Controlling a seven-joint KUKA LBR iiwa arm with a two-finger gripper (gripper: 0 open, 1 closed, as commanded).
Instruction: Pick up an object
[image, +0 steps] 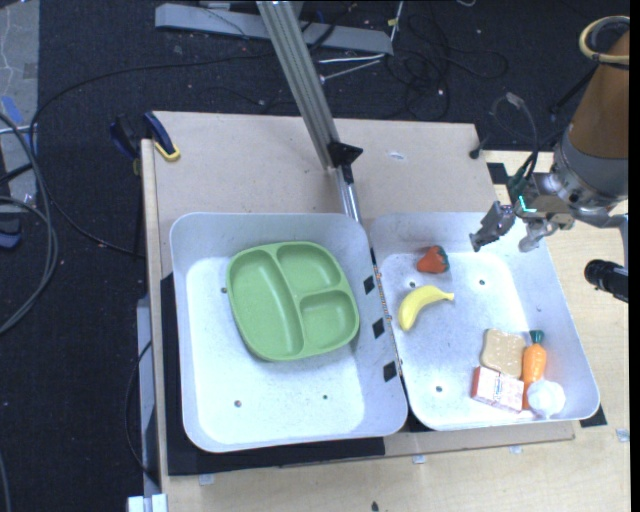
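A: Looking down on the bench (250, 160), two white bins side by side. The left bin (280, 400) carries a green plate (293, 299) with three compartments, sitting toward the bin's upper middle.

B: And the right bin (450, 340)?

A: That's where the objects are. A banana (422, 304) lies near the left side, curved, with a red strawberry (432, 260) just above it, the two close but apart. Down in the lower right corner there's a cluster: a slice of toast (503, 351), a red-and-white carton (498, 388) just below it, a carrot (535, 360) standing along their right side, and a white round thing (546, 399) at the carrot's lower end. They're packed tight, touching or nearly so.

B: Where's the arm?

A: The arm (600, 120) comes in from the right, orange band high up, grey wrist below it. The gripper (510, 232) hangs over the top edge of the right bin, up and to the right of the strawberry.

B: Fingers?

A: Apart, two dark fingers (488, 228) splayed with a clear gap between them, nothing in that gap. Every object lies in the bin, well clear of the gripper; the strawberry is the nearest.

B: Anything else on the bench?

A: A yellow-and-blue clamp (160, 138) at its upper left corner, and a grey pole (305, 75) slanting down to the bins' join.
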